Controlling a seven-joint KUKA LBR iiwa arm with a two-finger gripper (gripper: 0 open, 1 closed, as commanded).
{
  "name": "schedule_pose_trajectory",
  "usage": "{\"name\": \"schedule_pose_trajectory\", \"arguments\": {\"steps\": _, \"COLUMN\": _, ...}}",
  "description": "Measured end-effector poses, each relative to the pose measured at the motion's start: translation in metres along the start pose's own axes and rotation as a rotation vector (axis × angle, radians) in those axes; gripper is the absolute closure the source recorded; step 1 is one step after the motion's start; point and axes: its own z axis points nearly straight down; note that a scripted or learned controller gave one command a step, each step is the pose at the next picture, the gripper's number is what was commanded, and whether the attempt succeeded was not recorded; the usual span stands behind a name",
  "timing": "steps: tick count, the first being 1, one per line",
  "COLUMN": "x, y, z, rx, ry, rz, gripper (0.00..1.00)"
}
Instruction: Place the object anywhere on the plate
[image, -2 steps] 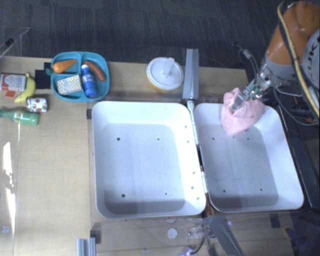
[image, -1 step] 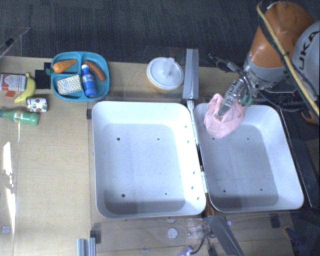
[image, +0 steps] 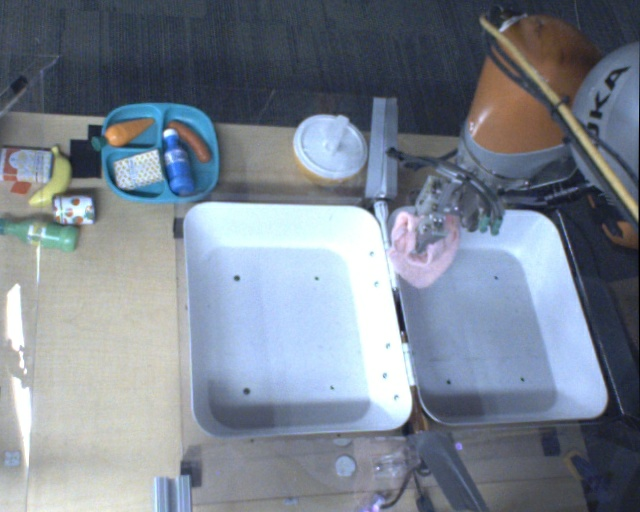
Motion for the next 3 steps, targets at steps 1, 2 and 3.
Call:
{"name": "schedule_pose_trajectory", "arguments": {"steps": 1, "x": 0.019, "y": 0.050, "z": -0.005, "rx": -0.001, "ry": 0.000, "rz": -0.118, "gripper": 1.00}}
{"name": "schedule_pose_trajectory", "arguments": {"steps": 2, "x": 0.042, "y": 0.095, "z": 0.005, "rx": -0.001, "ry": 0.001, "rz": -0.123, "gripper": 1.00}}
{"name": "schedule_pose_trajectory", "arguments": {"steps": 3, "x": 0.042, "y": 0.095, "z": 0.004, "rx": -0.001, "ry": 0.000, "rz": -0.122, "gripper": 0.00}}
